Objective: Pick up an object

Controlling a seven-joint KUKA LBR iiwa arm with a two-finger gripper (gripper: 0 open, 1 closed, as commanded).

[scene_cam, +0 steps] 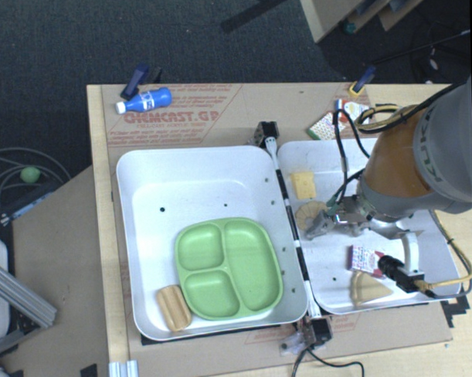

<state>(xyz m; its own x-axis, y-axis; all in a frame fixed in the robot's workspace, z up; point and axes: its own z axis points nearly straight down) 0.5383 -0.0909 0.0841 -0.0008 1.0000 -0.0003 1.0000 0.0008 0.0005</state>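
On the wooden worktop, the left shallow white bin carries a pale green three-compartment plastic tray with a tan ridged block touching its lower left edge. In the right white bin lie a small yellow square sponge-like piece, a round tan disc below it, a pink patterned packet and a tan wedge. The tool sits low beside the disc; whether it is open or closed I cannot tell, and nothing is seen held. The disc looks light, thin and flat, probably hard to pinch; taking it across its rim seems best.
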